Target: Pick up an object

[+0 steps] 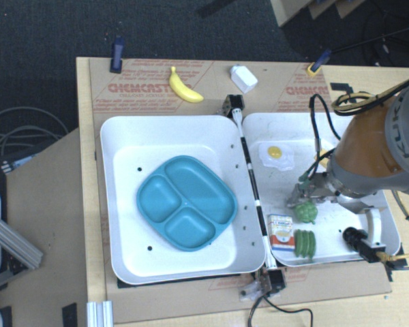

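Green broccoli-like toy (305,212) is sitting at six o'clock of my hand (304,195), whose opening I cannot tell, so I'm judging that centring above it before closing matters.

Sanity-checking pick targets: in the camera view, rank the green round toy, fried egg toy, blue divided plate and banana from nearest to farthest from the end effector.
1. green round toy: right bin, right at the end effector, just below it.
2. fried egg toy: same bin, up and to the left.
3. blue divided plate: left bin, centre.
4. banana: on the bench above the left bin.
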Available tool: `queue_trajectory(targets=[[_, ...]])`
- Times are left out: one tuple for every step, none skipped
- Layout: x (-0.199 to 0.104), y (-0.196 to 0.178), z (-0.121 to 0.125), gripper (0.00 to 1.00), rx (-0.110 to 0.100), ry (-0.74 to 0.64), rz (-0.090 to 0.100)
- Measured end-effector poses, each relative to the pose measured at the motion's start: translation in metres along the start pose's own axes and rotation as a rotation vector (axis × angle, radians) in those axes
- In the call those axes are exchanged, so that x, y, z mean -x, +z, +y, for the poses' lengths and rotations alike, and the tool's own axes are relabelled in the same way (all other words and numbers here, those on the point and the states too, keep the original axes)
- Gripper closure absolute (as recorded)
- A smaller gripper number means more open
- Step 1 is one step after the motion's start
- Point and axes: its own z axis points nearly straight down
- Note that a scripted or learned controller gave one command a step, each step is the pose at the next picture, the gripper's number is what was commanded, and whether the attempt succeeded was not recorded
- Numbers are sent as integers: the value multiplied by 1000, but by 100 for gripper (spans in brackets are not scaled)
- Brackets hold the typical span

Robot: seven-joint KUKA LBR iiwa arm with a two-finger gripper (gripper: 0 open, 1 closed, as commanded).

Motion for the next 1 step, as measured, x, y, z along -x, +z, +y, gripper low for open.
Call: queue_trajectory(targets=[[-58, -87, 14, 100, -10, -3, 2]])
